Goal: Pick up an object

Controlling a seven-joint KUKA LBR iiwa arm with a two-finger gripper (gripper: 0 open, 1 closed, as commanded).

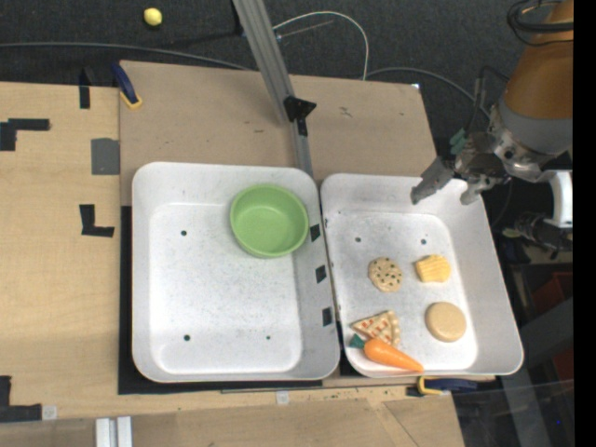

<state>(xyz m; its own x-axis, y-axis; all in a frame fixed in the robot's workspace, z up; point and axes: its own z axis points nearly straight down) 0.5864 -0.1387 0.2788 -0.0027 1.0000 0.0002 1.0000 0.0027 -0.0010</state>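
The right bin (pixel 484 250) holds a round cookie (pixel 385 274), a yellow cheese wedge (pixel 432 269), a tan round bun (pixel 446 322), a pizza slice (pixel 376 328) and an orange carrot (pixel 392 354) at its front edge. A green bowl (pixel 269 220) sits in the left bin (pixel 168 277) near its back right. My gripper (pixel 451 185) hovers over the back right corner of the right bin, well behind the food. Its two dark fingers are spread apart with nothing between them.
A grey metal pole (pixel 265 49) slants down from the top to the gap between the bins. A small yellow ball (pixel 153 16) lies on the dark floor at the far left. Cables run behind the bench.
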